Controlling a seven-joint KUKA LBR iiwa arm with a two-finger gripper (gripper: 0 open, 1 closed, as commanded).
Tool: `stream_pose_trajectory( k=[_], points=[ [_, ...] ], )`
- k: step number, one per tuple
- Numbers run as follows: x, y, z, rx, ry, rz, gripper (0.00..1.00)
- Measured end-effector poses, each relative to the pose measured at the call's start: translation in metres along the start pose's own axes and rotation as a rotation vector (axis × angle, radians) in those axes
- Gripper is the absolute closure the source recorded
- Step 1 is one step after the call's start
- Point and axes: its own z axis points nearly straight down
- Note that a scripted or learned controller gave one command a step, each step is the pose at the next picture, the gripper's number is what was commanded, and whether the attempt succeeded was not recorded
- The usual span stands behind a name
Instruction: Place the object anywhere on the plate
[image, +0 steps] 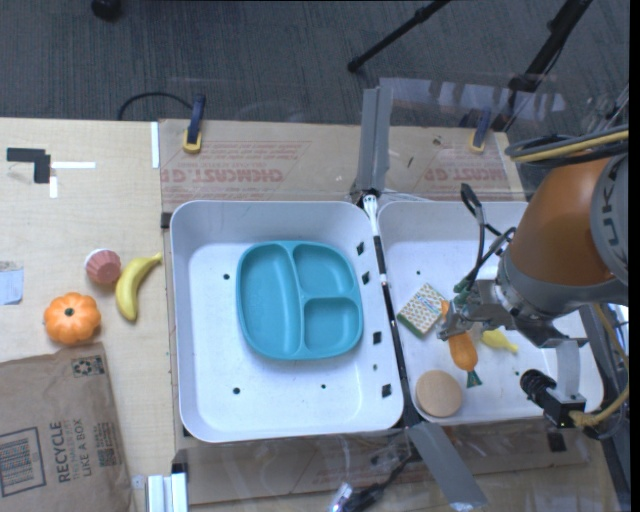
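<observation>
Orange carrot (462, 353) touches the fingers (449, 325) (grip unclear).

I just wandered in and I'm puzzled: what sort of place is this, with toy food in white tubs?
Probably a robotics test lab. A grey arm with an orange band works over two shallow white bins, one holding a turquoise divided plastic plate, while tripod legs stand behind the bench.
</observation>
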Motion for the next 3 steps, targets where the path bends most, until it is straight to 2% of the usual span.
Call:
stream_pose_trajectory(
  k=[1,2,3],
  points=[
    [0.085,0.021,-0.014,0.002,-0.001,0.005,1.00],
    [0.137,0.078,0.001,0.003,-0.002,-0.072,1.00],
    [0.137,0.078,0.000,0.002,-0.002,-0.072,0.00]
  ],
)
